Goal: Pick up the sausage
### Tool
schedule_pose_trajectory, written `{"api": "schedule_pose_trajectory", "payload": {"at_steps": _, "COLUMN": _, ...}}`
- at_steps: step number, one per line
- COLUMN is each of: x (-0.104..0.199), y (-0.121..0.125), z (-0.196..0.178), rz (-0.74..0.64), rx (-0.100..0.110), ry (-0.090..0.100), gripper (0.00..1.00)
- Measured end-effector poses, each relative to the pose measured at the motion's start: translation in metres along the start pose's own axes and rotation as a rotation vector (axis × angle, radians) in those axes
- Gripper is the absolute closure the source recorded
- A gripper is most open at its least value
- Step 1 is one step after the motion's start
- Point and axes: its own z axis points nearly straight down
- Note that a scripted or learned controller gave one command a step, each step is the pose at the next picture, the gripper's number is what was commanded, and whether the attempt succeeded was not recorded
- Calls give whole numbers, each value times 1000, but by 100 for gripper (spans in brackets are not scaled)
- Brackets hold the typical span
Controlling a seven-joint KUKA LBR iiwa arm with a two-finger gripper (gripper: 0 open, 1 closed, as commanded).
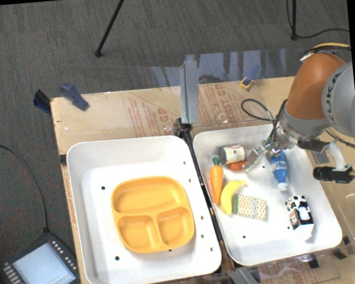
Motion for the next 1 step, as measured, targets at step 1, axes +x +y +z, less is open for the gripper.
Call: {"api": "schedule_pose_trajectory", "payload": {"at_steps": 1, "x": 77, "y": 31, "z": 5, "rz": -47, "rx": 4, "ry": -14, "gripper": 0}}
